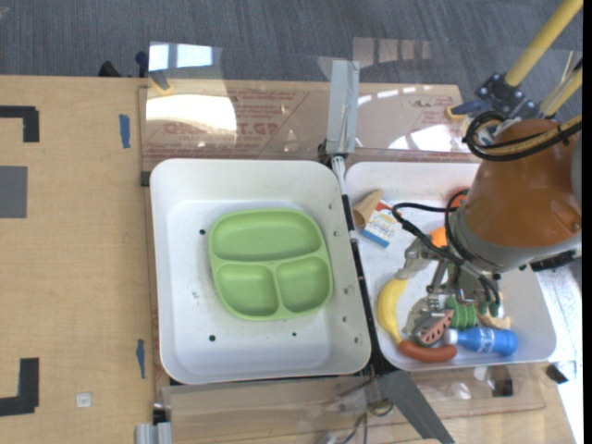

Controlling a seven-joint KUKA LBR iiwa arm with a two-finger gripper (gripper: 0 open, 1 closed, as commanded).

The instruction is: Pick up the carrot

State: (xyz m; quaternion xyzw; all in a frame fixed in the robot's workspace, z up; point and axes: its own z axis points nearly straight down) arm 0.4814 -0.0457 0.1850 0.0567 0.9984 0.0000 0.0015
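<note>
Two white bins [176,248] — one green divided plate [270,265], one banana [392,305]; carrot [440,237] lies just behind the gripper [435,317], whose state I cannot tell.

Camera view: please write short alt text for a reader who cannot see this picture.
A grey and orange robot arm lowers its claw into the right white bin, among a banana, a blue bottle and other small items. The left bin holds a green divided plate.

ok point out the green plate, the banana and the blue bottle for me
green plate [268,237]: camera view, on its large top compartment.
banana [391,305]: camera view, mid-curve of the peel.
blue bottle [488,341]: camera view, on its body.
</note>
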